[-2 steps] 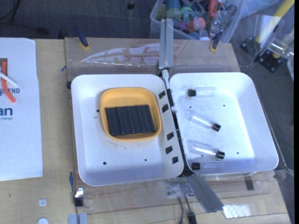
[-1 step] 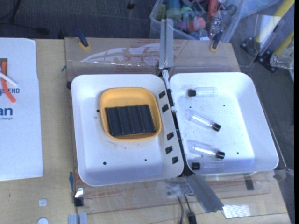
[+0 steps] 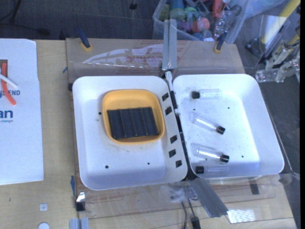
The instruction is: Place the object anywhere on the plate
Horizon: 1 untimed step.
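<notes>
1. Left bin [image 3: 90, 142]: yellow plate [image 3: 110, 101] with a dark ribbed block [image 3: 132, 123] on it; little bare plate for landing.
2. Right bin [image 3: 248, 128]: four clear vials [image 3: 208, 124], capped dark, lying loose and apart. Round, slick; likely to roll or squirt out of a pinch.
3. Claw: can't tell its state or load.

The white sheet [image 3: 19, 111] at the left edge bears cut-off letters "END" and "an".

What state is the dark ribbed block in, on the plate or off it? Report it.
On the plate. The dark ribbed block lies flat inside the yellow plate in the left bin, yellow rim visible around it.
</notes>
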Each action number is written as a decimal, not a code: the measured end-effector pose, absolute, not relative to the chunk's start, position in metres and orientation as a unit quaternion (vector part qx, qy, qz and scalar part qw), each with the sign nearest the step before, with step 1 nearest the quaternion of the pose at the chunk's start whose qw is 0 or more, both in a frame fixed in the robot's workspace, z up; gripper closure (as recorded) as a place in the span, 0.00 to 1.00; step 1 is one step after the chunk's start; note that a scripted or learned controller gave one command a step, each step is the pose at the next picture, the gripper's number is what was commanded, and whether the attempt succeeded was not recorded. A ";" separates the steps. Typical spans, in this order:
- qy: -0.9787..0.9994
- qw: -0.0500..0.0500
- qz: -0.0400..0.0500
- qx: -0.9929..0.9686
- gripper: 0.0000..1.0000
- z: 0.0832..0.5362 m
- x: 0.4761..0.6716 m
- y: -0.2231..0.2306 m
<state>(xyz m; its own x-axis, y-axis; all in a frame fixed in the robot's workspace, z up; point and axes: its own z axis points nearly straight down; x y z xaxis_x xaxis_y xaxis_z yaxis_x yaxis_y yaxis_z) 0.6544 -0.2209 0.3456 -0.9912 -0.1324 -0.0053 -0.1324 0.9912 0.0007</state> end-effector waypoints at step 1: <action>0.986 0.006 -0.001 -0.168 1.00 0.416 0.668 -0.221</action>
<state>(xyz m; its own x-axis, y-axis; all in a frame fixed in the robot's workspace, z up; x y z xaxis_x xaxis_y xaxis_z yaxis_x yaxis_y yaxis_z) 0.6685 -0.2210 0.4162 -0.9437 -0.3306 -0.0107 -0.3306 0.9438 -0.0035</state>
